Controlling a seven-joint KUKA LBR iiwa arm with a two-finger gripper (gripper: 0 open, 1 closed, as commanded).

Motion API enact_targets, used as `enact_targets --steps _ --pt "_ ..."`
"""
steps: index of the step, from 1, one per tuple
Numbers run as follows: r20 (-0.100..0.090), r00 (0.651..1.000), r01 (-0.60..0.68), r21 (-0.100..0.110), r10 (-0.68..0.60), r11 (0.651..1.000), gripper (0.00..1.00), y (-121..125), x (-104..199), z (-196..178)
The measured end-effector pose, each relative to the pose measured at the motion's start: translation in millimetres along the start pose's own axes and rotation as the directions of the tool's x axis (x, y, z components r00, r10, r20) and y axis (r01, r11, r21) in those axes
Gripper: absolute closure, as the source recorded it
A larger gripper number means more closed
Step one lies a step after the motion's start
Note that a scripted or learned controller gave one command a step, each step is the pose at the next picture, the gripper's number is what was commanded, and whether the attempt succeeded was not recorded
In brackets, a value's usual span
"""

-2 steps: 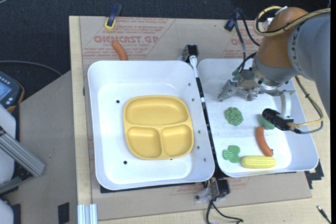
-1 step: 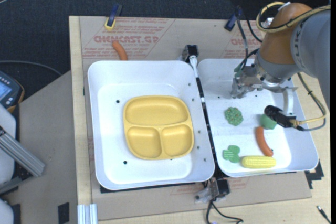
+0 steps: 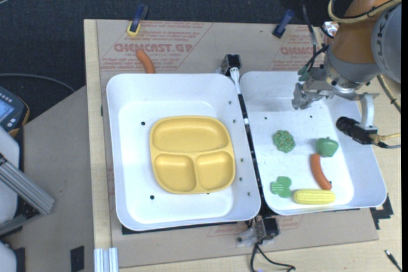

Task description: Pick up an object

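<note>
The hand hangs over the upper part of the right bin, below the arm's orange band, and whether it is spread or pressed together cannot be told from this angle; nothing shows between its tips. Taking the right bin as the landmark, all the loose things lie in its lower half, apart from the hand. Nearest is the green broccoli, near the bin's middle and below the hand. Toward the bin's right side sits a green pepper, with a red sausage just below it, lying at a slant. Along the bin's lower edge rest a small green piece and, touching or just beside it, a yellow corn cob. Left of the right bin, the left bin holds a yellow divided tray. Beyond that bin, on the table, lies an orange sausage.
</note>
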State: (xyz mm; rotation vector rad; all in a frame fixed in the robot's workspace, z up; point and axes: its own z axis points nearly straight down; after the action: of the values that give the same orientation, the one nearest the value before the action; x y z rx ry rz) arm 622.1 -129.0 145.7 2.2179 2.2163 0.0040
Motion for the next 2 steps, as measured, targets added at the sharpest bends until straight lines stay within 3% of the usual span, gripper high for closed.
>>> enact_targets --steps 2 --pt "0.000 1.000 0.001 -0.001 -0.001 1.000 1.00 3 -2 -82"
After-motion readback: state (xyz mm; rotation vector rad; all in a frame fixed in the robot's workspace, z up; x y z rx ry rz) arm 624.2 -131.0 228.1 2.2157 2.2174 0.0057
